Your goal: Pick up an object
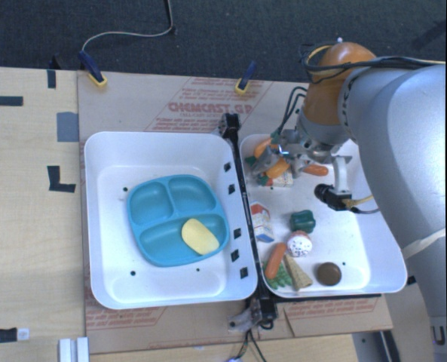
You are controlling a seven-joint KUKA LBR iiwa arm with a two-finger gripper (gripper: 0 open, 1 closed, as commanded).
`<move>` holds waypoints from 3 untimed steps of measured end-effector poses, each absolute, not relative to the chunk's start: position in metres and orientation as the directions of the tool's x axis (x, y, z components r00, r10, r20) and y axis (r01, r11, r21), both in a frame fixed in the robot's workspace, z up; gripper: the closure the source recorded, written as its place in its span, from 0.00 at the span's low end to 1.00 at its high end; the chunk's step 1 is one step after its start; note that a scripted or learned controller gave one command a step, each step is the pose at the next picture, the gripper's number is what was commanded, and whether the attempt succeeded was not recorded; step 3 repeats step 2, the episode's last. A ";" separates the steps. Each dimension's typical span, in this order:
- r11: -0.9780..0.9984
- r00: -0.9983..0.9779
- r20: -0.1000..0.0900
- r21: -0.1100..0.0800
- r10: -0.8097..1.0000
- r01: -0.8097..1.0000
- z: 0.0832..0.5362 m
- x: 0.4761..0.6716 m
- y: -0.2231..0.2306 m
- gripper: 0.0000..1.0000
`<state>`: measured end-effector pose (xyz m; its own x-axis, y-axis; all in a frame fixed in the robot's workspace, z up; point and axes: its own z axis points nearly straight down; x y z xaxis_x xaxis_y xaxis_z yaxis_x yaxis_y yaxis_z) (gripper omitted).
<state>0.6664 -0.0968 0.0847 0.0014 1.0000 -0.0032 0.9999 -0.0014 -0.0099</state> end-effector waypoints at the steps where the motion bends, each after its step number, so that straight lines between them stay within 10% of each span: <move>1: -0.002 0.002 -0.004 -0.009 1.000 1.000 0.085 0.666 -0.097 0.00; 2: -0.003 0.003 -0.004 -0.013 1.000 1.000 0.094 0.666 -0.097 1.00; 3: -0.003 0.003 -0.004 -0.013 1.000 1.000 0.094 0.666 -0.097 1.00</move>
